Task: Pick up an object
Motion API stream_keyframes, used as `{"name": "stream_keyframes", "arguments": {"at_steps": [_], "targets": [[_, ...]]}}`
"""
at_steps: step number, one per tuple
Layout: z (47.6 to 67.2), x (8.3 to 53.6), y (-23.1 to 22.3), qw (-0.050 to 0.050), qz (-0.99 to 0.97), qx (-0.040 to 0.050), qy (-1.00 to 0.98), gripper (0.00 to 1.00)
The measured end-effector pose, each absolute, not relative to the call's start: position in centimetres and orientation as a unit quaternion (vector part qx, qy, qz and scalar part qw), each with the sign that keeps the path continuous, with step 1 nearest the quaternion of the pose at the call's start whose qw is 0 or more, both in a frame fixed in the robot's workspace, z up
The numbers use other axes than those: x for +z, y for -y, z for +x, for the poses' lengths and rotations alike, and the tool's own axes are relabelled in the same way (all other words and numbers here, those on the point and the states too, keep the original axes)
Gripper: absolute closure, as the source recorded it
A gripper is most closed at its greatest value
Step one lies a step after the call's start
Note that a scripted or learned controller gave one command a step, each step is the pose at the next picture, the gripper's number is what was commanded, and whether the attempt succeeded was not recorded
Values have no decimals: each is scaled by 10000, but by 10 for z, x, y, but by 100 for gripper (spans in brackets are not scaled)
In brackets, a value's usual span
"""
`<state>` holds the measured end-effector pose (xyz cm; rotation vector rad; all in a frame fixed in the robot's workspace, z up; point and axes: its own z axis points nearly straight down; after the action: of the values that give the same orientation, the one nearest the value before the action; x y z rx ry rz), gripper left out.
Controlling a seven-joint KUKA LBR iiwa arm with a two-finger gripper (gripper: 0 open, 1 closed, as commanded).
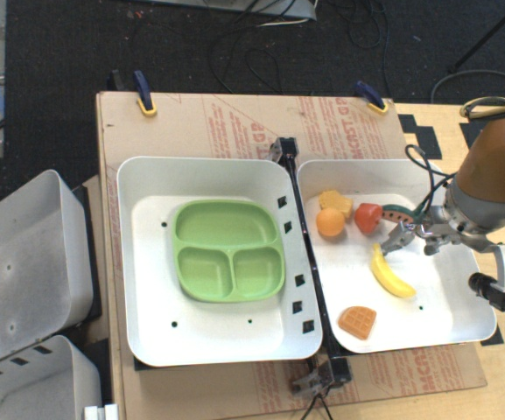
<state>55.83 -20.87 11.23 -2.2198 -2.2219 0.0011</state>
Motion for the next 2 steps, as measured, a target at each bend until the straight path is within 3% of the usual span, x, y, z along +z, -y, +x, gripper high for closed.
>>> {"name": "stream_keyframes", "arguments": {"at_steps": [1, 2], "targets": [[559, 124, 209, -8, -7074, -4, 7068, 100], [571, 178, 207, -27, -7056, -13, 7086, 100]]}}
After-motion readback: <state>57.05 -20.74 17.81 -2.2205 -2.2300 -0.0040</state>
